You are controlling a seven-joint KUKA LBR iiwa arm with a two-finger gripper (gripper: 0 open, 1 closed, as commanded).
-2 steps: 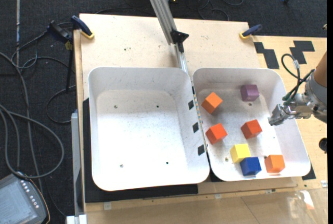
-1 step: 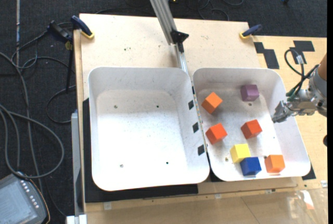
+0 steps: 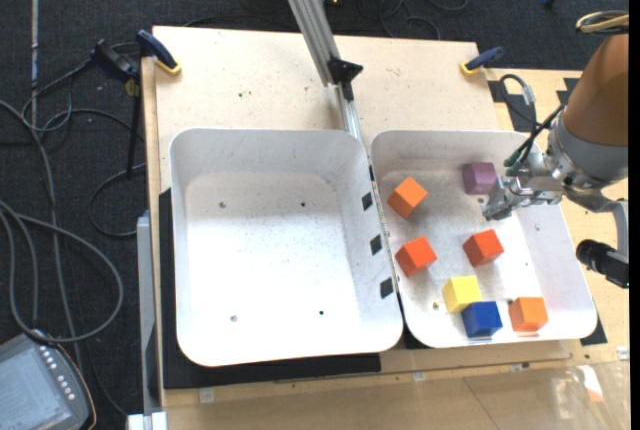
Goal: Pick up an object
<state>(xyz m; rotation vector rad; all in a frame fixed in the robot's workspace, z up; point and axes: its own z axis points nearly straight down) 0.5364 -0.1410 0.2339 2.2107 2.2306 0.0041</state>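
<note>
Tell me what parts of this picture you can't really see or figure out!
1. The gripper: in the camera view its fingers are too small and dark to tell whether they are open or shut.
2. The purple block: the gripper's body covers its right side.
3. The arm: cut off by the right edge.
4. The blue block: the yellow block sits close, so touching or apart is unclear.

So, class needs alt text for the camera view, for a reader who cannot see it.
A robot gripper hovers in the right bin beside a purple block, among four orange blocks, one yellow and one blue. The left bin adjoins it.
</note>
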